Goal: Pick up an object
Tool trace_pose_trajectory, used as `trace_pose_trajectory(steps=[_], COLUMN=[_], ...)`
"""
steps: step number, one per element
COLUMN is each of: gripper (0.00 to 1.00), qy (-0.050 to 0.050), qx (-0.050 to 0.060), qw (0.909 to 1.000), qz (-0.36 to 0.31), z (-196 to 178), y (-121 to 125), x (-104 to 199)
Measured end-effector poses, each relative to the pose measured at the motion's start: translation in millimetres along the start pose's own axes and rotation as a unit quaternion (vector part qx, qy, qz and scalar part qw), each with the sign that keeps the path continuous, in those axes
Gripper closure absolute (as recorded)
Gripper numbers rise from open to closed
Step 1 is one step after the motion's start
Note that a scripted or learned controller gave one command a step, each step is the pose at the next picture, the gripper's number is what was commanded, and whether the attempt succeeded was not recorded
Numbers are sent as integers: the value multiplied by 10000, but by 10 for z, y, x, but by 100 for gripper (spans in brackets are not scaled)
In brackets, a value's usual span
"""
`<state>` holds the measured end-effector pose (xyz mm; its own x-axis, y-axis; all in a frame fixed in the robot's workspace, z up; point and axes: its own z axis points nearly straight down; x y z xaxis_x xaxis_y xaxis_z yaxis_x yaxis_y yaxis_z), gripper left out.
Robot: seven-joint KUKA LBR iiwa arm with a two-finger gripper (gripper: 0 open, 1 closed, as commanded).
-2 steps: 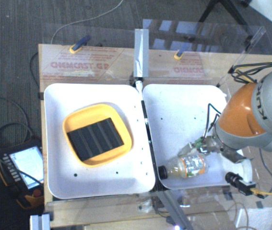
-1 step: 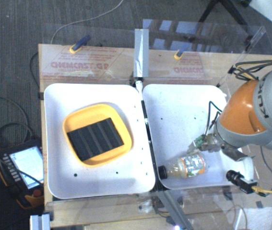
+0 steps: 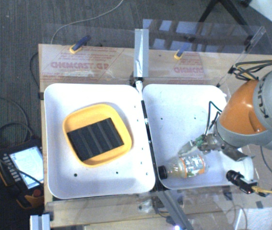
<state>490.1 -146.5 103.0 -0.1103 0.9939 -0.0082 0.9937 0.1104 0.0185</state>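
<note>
likely light, smooth and slippery, the clear plastic bottle (image 3: 186, 166) lies on its side at the lower right of the frame, in the right bin (image 3: 174, 104). grip across its mid-body. the gripper (image 3: 204, 143) sits just above it; jaw state unclear.

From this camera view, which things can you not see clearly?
- Gripper: the arm's wrist covers it, so open or shut is unclear.
- Plastic bottle: its label is too small to read.
- Yellow tray: the dark ribbed insert covers its floor.
- Arm: cut off at the right edge.
</note>
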Motion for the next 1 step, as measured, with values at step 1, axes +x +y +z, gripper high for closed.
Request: trace_pose_trajectory(steps=[1], gripper=[0], qy=[46], qx=[97], qw=[9999], qz=[-41], z=[-78], y=[-49], x=[113])
